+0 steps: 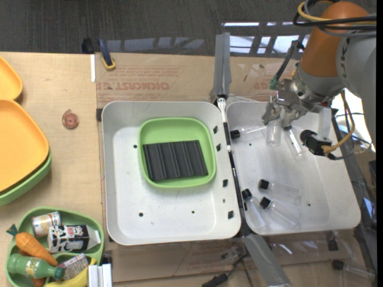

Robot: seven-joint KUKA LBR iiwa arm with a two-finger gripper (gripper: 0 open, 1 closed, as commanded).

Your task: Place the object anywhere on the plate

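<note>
Plate [176,131] sits mid left bin [119,178], white floor open all round it.
Tool [279,117] hangs over right bin's [335,208] far edge; its grip I cannot tell.

Lying across the top, from ten to two o'clock: dark grey ribbed carpet [149,11]. Spreading under both bins: brown cardboard [155,79] printed with mirrored lettering. Running down the nine o'clock side: a pale wooden bench top [72,154]. Catching glare at three o'clock: white bin wall.
</note>
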